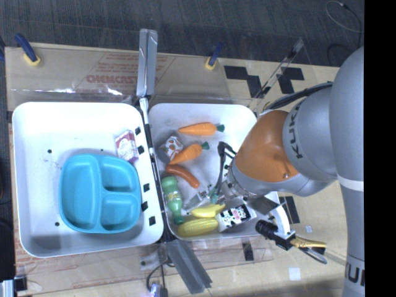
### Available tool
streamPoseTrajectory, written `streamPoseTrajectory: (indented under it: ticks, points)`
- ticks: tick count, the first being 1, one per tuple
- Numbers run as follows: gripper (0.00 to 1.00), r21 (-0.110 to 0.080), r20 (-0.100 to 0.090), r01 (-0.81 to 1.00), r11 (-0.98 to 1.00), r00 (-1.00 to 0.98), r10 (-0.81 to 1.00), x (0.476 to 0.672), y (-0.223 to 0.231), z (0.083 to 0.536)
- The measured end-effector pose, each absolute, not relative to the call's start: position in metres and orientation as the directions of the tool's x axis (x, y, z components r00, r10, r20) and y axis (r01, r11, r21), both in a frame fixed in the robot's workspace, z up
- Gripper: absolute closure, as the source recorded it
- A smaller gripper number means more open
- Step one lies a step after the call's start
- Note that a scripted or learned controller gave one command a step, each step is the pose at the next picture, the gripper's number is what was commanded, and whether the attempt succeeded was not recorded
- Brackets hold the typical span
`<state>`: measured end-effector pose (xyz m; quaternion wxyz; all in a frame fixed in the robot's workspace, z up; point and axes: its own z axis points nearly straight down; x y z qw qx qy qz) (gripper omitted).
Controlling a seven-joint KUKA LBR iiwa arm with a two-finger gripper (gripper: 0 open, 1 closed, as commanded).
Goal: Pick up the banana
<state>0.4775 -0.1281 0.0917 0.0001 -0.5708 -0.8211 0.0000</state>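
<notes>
The arm covers the right bin's right side and part of the banana, hiding the gripper's fingers

Floor: I see dark grey carpet along the top; a thin cable loops at upper right
Bench: brown board under clear sheeting; blue clamps at its far edge
Markings: black squares on the board
Light: even; soft shadows
</notes>
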Motion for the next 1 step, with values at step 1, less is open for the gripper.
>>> streamPoseTrajectory:
  ticks: [1]
  points:
    - [0.0, 0.001, -0.001, 0.875, 0.484, -0.484, 0.875, 0.477, -0.1651, 0.0921]
